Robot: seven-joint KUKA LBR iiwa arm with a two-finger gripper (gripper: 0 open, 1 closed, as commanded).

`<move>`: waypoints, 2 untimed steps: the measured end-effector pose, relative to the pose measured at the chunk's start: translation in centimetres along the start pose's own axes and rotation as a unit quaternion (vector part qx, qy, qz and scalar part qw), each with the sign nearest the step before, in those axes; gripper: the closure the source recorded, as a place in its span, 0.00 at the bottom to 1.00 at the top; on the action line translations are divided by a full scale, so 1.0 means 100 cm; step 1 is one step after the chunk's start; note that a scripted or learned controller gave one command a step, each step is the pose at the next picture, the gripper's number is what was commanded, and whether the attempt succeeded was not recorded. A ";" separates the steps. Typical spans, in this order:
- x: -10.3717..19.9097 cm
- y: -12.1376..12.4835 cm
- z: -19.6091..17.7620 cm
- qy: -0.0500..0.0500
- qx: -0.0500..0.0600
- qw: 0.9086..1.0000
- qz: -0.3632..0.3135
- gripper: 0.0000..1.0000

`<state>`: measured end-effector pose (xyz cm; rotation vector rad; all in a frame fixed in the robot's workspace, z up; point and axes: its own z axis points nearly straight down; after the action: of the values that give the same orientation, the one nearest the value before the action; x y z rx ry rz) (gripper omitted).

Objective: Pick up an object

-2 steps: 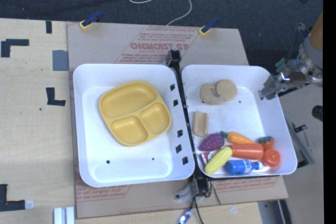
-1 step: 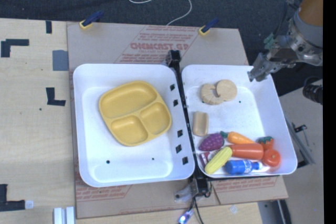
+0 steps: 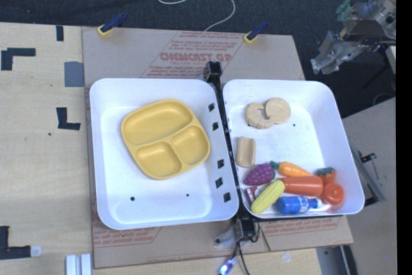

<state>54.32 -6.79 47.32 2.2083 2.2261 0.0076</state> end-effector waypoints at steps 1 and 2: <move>-0.063 -0.044 0.056 0.000 0.009 1.000 0.007 1.00; -0.104 -0.061 0.075 0.000 0.008 1.000 0.005 1.00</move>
<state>48.38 -17.20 39.83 2.2282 2.2217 -0.0094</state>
